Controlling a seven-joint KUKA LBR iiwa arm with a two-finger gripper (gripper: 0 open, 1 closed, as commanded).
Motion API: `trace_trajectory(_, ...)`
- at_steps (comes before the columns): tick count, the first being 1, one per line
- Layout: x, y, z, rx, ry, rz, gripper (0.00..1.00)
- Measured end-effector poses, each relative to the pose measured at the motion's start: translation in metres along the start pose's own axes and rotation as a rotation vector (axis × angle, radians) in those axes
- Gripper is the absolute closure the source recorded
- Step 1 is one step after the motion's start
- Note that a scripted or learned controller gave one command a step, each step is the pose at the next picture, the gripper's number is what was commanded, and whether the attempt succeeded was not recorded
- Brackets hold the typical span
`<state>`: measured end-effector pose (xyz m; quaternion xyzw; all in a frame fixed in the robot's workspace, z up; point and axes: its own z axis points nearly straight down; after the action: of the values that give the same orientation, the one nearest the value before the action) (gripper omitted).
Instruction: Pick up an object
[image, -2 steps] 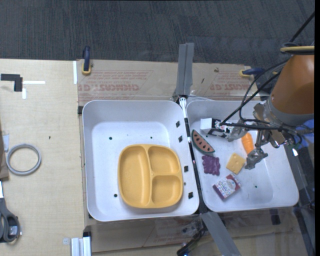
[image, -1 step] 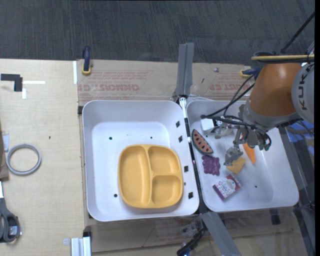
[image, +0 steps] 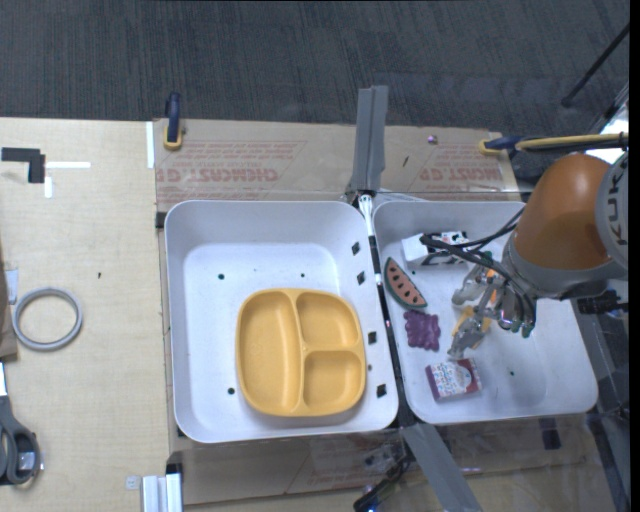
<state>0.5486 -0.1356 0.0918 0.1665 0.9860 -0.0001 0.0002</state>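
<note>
In the right bin (image: 545, 385) lie a watermelon slice (image: 404, 284), a purple grape bunch (image: 423, 329) and a small red-and-white packet (image: 452, 379). My gripper (image: 468, 335) hangs over the middle of that bin, pointing down and to the left, just right of the grapes and above the packet. Its fingers look spread apart, and nothing shows between them. A yellow divided plate (image: 300, 351) rests in the left bin (image: 200, 300).
The arm's orange band (image: 565, 225) and grey wrist cover the right bin's far right side. A grey divider post (image: 370, 140) stands behind the bins. A roll of tape (image: 44, 318) and scissors (image: 15, 450) lie on the bench at left.
</note>
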Motion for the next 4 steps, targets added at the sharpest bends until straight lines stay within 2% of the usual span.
trace_trajectory(1,-0.028,-0.020,-0.002,0.000,-0.003,0.066,0.00)
trace_trajectory(2,-0.031,-0.018,-0.015,-0.001,-0.014,0.062,1.00)
trace_trajectory(3,-0.030,0.031,0.000,0.000,-0.001,0.366,1.00)
trace_trajectory(4,-0.030,0.030,0.000,0.000,-0.001,0.366,0.00)
